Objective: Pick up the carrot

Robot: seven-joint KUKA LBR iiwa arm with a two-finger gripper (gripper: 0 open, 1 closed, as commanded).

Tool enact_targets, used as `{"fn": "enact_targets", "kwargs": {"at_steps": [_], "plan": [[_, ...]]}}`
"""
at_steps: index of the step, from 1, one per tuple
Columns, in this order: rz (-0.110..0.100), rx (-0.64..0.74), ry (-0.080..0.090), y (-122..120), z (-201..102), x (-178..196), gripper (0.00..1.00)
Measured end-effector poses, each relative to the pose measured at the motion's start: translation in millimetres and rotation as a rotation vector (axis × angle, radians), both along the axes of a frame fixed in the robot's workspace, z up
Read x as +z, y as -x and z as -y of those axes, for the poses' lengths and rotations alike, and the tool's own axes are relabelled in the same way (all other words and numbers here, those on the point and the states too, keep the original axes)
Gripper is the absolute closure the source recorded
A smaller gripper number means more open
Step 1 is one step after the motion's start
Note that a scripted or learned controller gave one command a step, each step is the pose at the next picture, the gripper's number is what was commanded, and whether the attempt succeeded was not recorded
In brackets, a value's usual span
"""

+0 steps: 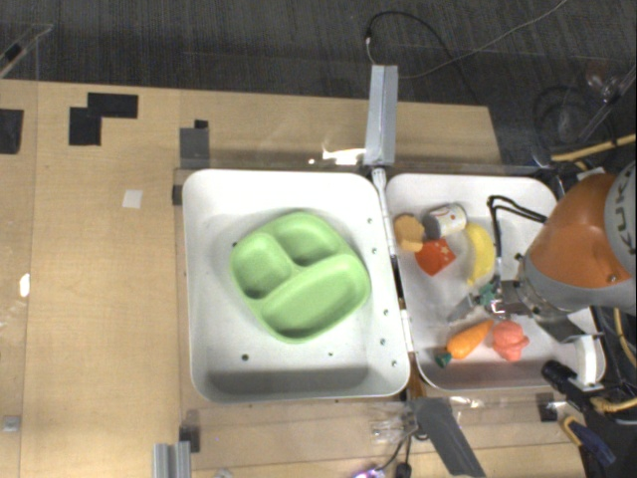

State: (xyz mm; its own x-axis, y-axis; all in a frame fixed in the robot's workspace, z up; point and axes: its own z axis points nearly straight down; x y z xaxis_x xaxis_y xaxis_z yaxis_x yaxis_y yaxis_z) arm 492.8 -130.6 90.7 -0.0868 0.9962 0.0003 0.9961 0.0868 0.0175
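Observation:
The orange carrot (466, 342), with a dark green stub at its left end, lies tilted near the front wall of the right bin (430, 302). My gripper (490, 305) hangs just above and slightly right of the carrot's upper end, below the arm's orange band (582, 245). Nothing shows held in it. The arm body hides the bin's right part.
Also in the right bin are a pink-red fruit (511, 342) touching the carrot's right side, a banana (482, 252), a red pepper-like piece (435, 258), a yellow-orange piece (408, 229) and a small can (449, 218). The left bin (214, 217) holds a green divided plate (299, 275).

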Motion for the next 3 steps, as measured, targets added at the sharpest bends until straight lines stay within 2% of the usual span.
{"fn": "enact_targets", "kwargs": {"at_steps": [1,2,3], "plan": [[0.002,0.108,0.004,-0.9,5.4,0.3,0.0],[0.0,0.085,0.002,-0.2,8.3,0.0,0.0],[0.006,0.216,0.013,-1.1,1.1,0.7,0.0]]}}
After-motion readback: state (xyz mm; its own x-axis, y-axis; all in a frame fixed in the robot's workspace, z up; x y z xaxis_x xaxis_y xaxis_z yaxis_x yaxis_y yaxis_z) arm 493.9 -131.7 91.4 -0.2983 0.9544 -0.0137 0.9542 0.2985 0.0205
